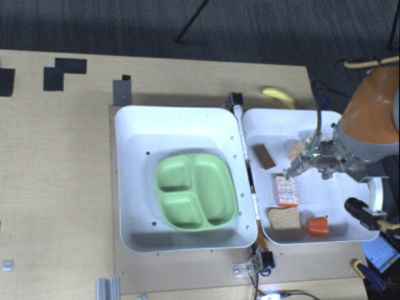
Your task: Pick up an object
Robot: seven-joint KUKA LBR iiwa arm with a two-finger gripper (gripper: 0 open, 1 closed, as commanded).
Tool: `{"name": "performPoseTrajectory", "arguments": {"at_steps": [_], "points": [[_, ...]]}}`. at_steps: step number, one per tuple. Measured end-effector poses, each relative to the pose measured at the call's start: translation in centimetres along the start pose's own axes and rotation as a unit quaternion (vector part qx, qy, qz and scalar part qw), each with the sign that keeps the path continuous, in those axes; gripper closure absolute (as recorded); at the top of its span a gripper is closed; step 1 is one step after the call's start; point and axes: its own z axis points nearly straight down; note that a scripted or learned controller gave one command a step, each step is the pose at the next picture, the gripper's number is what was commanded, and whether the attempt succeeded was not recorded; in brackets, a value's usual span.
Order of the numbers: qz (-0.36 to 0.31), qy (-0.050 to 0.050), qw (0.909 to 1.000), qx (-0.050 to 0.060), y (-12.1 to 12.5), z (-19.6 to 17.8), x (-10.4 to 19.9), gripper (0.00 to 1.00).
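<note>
Two white bins sat side by side on the bench. The left bin (134, 167) held a green divided tray (195, 191). In the right bin (275, 127): a brown bar (264, 156) at 10 o'clock, a red-and-white packet (287, 190) near centre, a tan bread slice (284, 218) at 6 o'clock, and a red-orange item (317, 226) just beside it at 5 o'clock. The gripper (299, 165) hung low over the bin, just above the packet; clenched or released could not be told. A yellow banana (279, 96) lay on the bench at 12 o'clock, outside the bin.
</note>
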Motion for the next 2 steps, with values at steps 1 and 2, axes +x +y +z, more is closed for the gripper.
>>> {"name": "performPoseTrajectory", "arguments": {"at_steps": [1,2], "points": [[0.002,-0.001,1.0000,-0.004,0.2,11.1,1.1,0.00],[0.001,-0.001,1.0000,-0.006,0.3,9.9,1.2,1.00]]}}
